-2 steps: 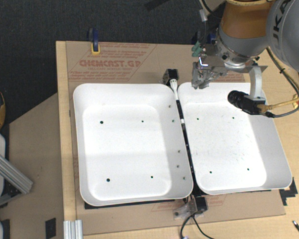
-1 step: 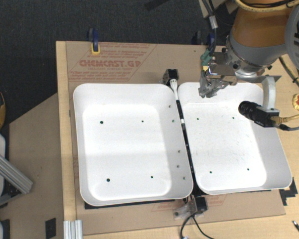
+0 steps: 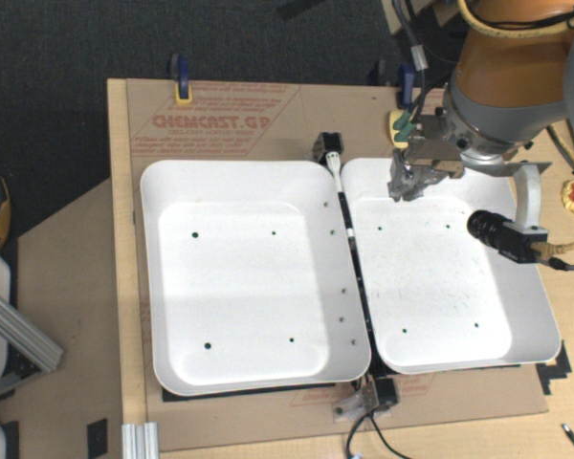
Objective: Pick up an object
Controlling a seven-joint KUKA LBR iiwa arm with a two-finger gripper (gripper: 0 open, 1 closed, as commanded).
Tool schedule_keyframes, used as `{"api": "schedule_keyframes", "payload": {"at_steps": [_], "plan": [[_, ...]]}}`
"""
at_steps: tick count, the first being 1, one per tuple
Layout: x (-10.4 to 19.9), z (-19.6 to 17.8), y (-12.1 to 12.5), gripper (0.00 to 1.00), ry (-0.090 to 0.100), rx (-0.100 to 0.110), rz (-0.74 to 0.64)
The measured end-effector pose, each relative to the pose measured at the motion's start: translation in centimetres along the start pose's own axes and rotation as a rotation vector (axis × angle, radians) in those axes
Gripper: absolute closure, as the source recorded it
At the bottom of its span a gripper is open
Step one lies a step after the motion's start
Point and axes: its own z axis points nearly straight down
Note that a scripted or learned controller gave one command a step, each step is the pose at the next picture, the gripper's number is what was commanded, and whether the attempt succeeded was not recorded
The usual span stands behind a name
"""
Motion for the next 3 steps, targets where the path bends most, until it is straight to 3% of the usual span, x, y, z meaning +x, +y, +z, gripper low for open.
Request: {"api": "schedule_keyframes", "payload": {"at_steps": [1,2,3], "plan": [[-6.3,-1.6,-0.2,1.0,-0.004,-0.007,0.005],[-14.7,-5.4,-1.4,1.0,-0.007,-0.009,0.007],[-11.0,7.6,0.9,1.0,0.003,0.01,-0.005]]}}
